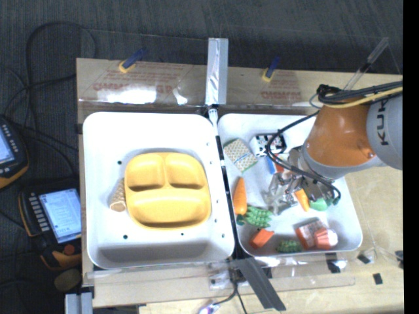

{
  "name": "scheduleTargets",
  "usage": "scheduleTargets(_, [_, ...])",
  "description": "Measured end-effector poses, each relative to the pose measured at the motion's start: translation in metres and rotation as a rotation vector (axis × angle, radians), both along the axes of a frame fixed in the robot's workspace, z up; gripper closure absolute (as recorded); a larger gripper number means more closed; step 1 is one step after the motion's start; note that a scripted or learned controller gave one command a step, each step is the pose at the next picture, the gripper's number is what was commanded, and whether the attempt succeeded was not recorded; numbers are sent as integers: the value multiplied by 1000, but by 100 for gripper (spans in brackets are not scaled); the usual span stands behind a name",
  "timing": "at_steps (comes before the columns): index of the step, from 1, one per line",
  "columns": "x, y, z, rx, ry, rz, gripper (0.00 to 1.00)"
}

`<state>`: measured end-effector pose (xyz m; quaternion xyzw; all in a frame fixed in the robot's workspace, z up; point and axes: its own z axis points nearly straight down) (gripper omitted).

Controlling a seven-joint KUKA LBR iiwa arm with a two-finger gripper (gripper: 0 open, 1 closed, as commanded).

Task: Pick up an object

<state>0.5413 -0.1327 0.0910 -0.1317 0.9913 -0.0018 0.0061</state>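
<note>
The right bin (pixel 351 222) holds several small toys. An orange carrot (pixel 240 196) lies by its left wall, with a green leafy toy (pixel 256 215) and an orange wedge (pixel 262 237) just below it. My gripper (pixel 280 198) is lowered into the middle of this bin, right of the carrot and just above the leafy toy. An orange stick (pixel 302 199) and a green piece (pixel 319 204) lie close on its right. I see nothing clearly held in it. The orange wrist band (pixel 337 136) hides part of the bin's upper right.
A checkered pad (pixel 239 154), a black-and-white item (pixel 263 142), a red and white packet (pixel 315 234) and a small green toy (pixel 288 245) also lie in the right bin. The left bin (pixel 98 175) bears a yellow divided plate (pixel 167 188) and a tan cone (pixel 118 197).
</note>
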Motion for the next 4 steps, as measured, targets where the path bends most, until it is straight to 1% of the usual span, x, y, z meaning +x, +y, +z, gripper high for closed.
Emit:
scheduleTargets(1, [8,31,124,3,8,-63,100])
scheduleTargets(4, [12,32,152,2,-1,-65,100])
